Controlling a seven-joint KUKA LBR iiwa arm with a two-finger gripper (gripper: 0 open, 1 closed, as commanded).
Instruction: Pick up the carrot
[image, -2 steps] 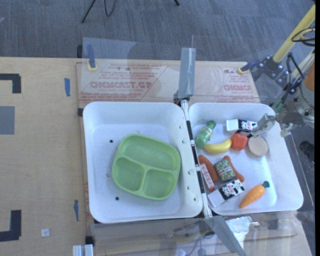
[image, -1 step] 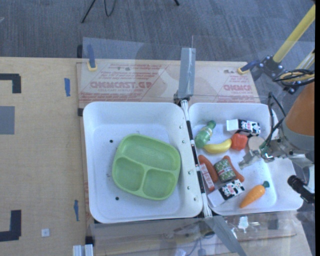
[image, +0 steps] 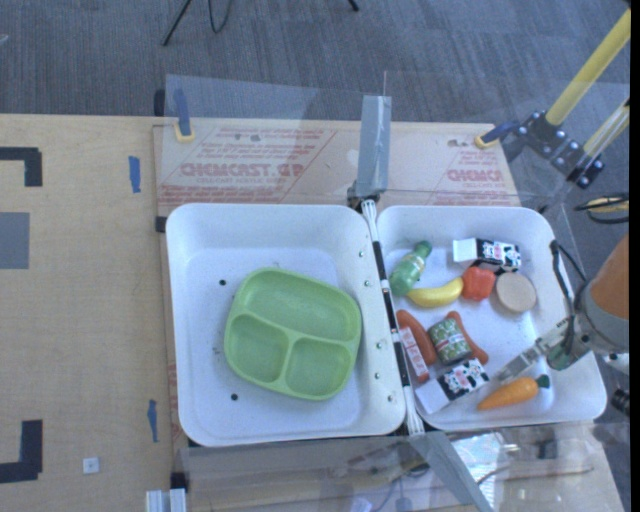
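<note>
On the bench, two white bins sit side by side, touching along their inner rims.

Left bin (image: 200, 235): holds one green divided plate (image: 292, 333) with three compartments, lying flat near the bin's middle, slightly toward the near side.

Right bin (image: 540, 225): holds a cluster of toy foods. At its left edge, a green bottle (image: 410, 266) lies tilted toward the far side. Just near of it, a yellow banana (image: 436, 293). Along the left wall, a red sausage-like piece (image: 415, 337) lies at a slant, beside a narrow red-and-white packet (image: 411, 357). A dark green can (image: 449, 340) rests over an orange-red piece, right of the sausage. Near of the can, a black-and-white carton (image: 464, 378) lies on its side. At the far side, a second black-and-white carton (image: 488, 252), with a red tomato-like item (image: 478, 283) just near of it and a tan round disc (image: 516, 293) touching the tomato's right.

Carrot (image: 510, 392): lies flat on the floor of the right bin, at the near right, orange tip pointing left, green stub to the right.

Gripper (image: 527, 362): reaches in from the right, low over the right bin, just far of the carrot's stub end. Nothing is visibly between its fingers; whether they are spread or closed cannot be told. Carrot not lifted.
</note>
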